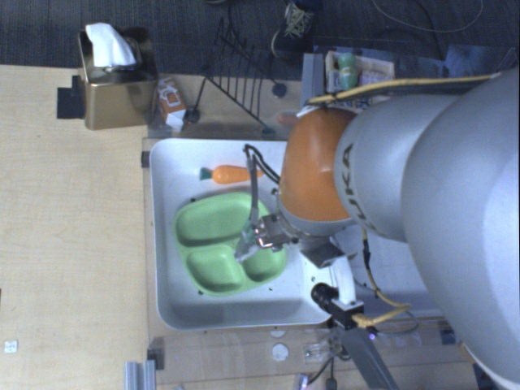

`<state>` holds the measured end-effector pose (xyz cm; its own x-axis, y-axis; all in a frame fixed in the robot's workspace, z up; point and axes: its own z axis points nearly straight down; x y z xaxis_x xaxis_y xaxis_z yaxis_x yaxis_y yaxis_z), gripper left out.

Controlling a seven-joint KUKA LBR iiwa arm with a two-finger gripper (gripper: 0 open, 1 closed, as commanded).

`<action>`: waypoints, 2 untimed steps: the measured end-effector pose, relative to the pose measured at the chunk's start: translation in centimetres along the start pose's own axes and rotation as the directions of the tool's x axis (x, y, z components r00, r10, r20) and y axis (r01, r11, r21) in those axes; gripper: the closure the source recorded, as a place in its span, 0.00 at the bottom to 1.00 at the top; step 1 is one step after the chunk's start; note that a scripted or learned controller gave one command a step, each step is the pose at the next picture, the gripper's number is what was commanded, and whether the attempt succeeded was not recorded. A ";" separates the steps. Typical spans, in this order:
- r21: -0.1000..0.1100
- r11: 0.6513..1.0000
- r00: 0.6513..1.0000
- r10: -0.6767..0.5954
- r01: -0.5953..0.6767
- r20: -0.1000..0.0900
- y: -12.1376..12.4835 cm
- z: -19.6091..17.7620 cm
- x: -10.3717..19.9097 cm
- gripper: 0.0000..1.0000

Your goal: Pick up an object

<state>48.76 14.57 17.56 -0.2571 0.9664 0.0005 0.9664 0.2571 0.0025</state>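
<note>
The gripper hangs low over the green tray, its metal tip at the tray's right side, about where the dividers meet. Whether it is apart or together cannot be told from this angle, and nothing can be seen caught in it. Above it the wrist widens into the orange band, and the big grey arm fills the right of the view, covering most of the right bin.

Nearest the bottom edge, a black connector and a yellow cable hang off the wrist, over the left bin's right corner.

The left bin holds the tray, which has three compartments: one long one at the top and two smaller ones below. The tray lies in the middle of the bin, slightly tilted.

Beyond the tray, near the bin's far wall, lies a toy carrot, orange with a green stub pointing left. It sits apart from the tray and clear of the gripper.

Farther still, off the bin on the wooden bench, stand a gold tissue box and a small orange-and-white carton.
</note>
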 end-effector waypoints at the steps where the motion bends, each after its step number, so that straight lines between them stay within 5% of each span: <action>1: -0.012 0.999 0.999 0.036 -0.036 -0.001 1.9 8.5 5.8 0.00; 2: 0.000 0.986 0.986 0.166 -0.166 0.001 12.6 -1.7 -2.5 0.00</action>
<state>61.62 15.41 19.28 -0.0930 0.9957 0.0000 0.9957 0.0930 0.0021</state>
